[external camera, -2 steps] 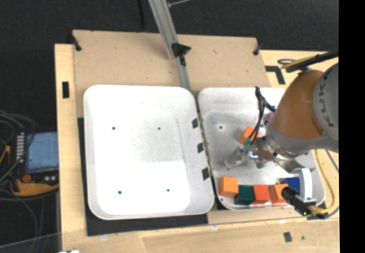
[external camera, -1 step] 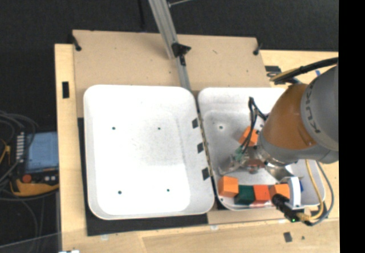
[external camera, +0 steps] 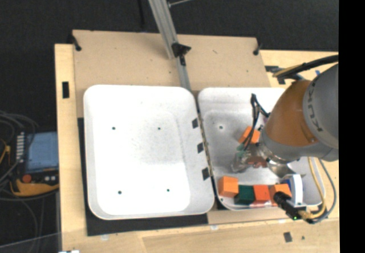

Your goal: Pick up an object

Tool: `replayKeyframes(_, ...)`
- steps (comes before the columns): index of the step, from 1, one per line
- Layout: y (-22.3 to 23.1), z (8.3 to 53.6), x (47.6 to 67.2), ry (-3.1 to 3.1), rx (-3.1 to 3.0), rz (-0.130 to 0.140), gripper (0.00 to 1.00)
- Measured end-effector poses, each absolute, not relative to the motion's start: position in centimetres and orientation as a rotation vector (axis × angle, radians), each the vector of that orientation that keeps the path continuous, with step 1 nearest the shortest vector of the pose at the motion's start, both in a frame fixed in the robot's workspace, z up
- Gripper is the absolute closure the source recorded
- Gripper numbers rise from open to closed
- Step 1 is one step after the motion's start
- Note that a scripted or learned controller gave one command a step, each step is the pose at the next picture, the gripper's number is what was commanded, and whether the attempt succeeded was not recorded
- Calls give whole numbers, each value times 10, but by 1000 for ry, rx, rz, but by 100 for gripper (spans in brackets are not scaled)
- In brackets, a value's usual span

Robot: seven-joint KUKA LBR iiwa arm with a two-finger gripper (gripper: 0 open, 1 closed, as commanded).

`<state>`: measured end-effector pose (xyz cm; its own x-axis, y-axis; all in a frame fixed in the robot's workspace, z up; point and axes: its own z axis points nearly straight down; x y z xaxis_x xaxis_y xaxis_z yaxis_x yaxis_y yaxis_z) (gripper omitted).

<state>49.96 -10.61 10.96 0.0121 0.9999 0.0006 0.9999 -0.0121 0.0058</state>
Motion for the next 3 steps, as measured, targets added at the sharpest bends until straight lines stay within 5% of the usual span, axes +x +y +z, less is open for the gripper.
replayKeyframes(3, -116, 273, 502, 2222, 2211, 7, 100)
